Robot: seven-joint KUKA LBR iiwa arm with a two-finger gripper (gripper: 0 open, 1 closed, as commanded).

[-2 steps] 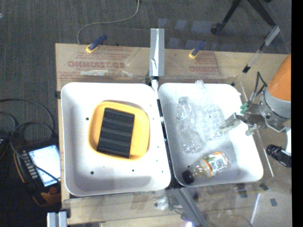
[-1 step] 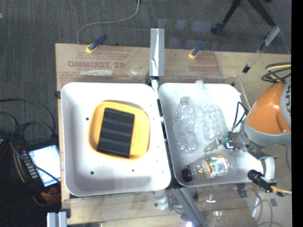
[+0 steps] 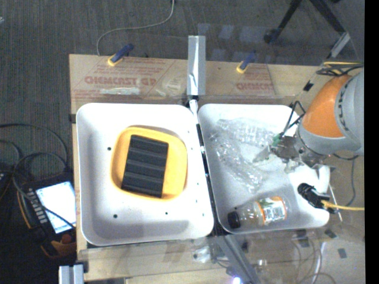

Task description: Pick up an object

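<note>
bottle (image 3: 259, 212) lies below tool (image 3: 283, 148), apart.

At your nine o'clock, a tablet (image 3: 54, 204) lies on the floor; two clamps (image 3: 120, 54) (image 3: 246, 62) sit at twelve.

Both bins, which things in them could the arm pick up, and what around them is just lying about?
For the job:
bottle, right bin
crumpled clear plastic, right bin
yellow and black block, left bin
gripper

Lying about:
clamps
tablet
cables
</note>
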